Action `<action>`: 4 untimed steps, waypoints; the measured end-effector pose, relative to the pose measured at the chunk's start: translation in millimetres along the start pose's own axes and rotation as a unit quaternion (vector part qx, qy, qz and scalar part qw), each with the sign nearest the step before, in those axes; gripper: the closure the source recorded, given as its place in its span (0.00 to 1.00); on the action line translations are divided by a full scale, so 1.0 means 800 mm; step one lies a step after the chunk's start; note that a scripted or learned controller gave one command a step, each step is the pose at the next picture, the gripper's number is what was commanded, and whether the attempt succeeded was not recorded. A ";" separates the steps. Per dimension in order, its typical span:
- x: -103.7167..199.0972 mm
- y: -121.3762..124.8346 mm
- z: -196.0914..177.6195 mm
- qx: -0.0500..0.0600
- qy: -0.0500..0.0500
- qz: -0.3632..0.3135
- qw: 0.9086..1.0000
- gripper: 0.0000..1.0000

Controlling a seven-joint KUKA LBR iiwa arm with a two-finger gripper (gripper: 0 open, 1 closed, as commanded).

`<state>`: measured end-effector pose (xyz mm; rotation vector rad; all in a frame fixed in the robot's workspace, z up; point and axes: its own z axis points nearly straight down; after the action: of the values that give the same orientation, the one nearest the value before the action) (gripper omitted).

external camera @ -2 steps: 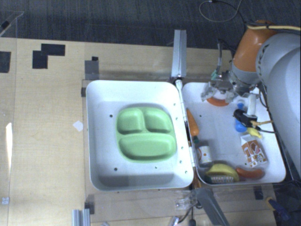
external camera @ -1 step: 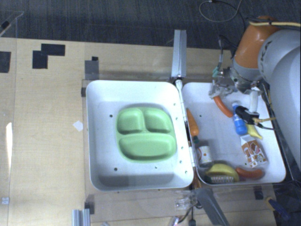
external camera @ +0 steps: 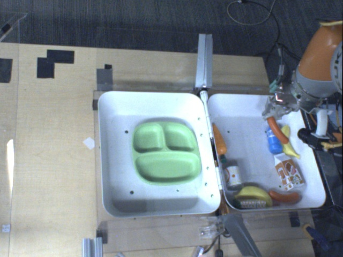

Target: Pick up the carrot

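Observation:
The carrot (external camera: 218, 140), orange with a green stub at its near end, lies along the left wall of the right bin (external camera: 241, 111). My gripper (external camera: 277, 110) hovers over the far right part of that bin, well to the right of the carrot and apart from it. Just below the gripper lies a red-orange sausage-shaped toy (external camera: 276, 128).
In the right bin are a blue bottle (external camera: 274, 143), a yellow banana (external camera: 290, 146), a printed carton (external camera: 289, 174), a small can (external camera: 232, 175), another yellow fruit (external camera: 252, 193) and a red sausage (external camera: 284, 197). A green divided plate (external camera: 166, 151) sits in the left bin (external camera: 115, 143).

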<state>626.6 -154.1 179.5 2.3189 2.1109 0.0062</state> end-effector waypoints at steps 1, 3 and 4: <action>0.075 -0.059 0.022 0.003 0.000 0.197 0.980 1.00; 0.130 0.032 -0.007 0.002 0.000 0.200 0.980 1.00; 0.120 -0.048 -0.008 0.002 0.001 0.083 0.997 1.00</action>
<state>597.0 -55.0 185.3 2.4891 1.9145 0.0042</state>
